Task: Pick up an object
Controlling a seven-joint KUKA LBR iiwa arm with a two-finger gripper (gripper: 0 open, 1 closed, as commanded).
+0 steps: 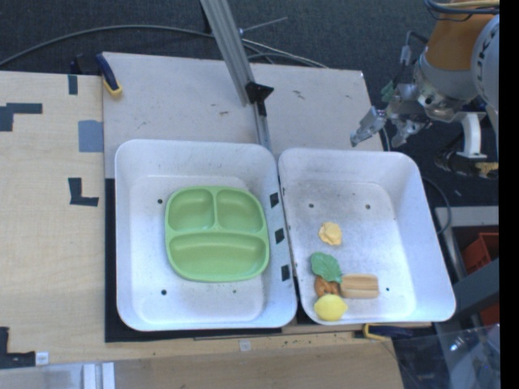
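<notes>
My gripper [377, 136] hangs above the far rim of the right bin [422, 217], with its fingers spread open and nothing between them. Well below it, in the near part of that bin, lie the small objects. A pale yellow piece [330, 233] sits apart, towards the bin's middle. Closer to the front are a green leafy piece [326, 264], a small orange piece [326, 286], a tan bun-shaped piece [360, 285] and a yellow lemon [330, 307], bunched together and touching.
The left bin [134, 217] holds a green divided plate [216, 233]. A slanted metal post [231, 39] rises behind the bins. Cables trail over the dark floor at the back.
</notes>
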